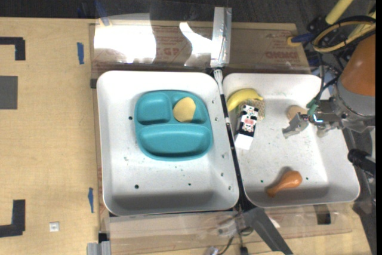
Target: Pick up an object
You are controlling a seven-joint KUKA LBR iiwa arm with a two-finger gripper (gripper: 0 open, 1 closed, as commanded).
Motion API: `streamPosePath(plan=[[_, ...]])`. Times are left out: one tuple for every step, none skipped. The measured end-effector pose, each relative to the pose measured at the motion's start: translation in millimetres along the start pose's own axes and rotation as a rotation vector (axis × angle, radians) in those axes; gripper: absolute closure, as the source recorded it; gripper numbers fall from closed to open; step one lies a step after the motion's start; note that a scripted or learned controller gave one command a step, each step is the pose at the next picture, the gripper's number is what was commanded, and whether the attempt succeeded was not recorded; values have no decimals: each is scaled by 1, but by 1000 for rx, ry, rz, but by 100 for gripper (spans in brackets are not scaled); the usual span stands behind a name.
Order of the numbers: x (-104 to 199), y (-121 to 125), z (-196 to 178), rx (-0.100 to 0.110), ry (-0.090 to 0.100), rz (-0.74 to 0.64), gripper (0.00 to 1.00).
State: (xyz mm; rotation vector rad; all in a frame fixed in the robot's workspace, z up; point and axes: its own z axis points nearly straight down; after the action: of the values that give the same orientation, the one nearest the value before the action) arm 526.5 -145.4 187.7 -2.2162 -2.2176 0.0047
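The gripper (293,126) hangs over the right bin (334,185), its state unclear. A brown lump (292,111) lies just beside it, an orange pear (283,181) below, a banana (243,98) and a card (248,123) leftward

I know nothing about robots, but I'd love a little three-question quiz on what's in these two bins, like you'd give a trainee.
1. True or false: the yellow round item lies in a compartment of the teal divided plate.
2. Which bin holds the banana? A) left bin B) right bin C) neither
3. Fill in: the orange pear-shaped object lies near the ____ edge of its bin, as the camera sees it.

Key:
1. True; it sits in the plate's upper right compartment, in the left bin.
2. B; it lies at the top left corner, by the black-and-white toy.
3. Bottom; apart from the claw, which is above the bin's middle.
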Motion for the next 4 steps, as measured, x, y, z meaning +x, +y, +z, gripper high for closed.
streamPosePath(plan=[[11,55,100,-10,-3,-75,0],[10,56,91,-12,-5,-73,100],[10,55,92,-10,-5,-73,0],[44,112,101,-11,-6,-143,0]])
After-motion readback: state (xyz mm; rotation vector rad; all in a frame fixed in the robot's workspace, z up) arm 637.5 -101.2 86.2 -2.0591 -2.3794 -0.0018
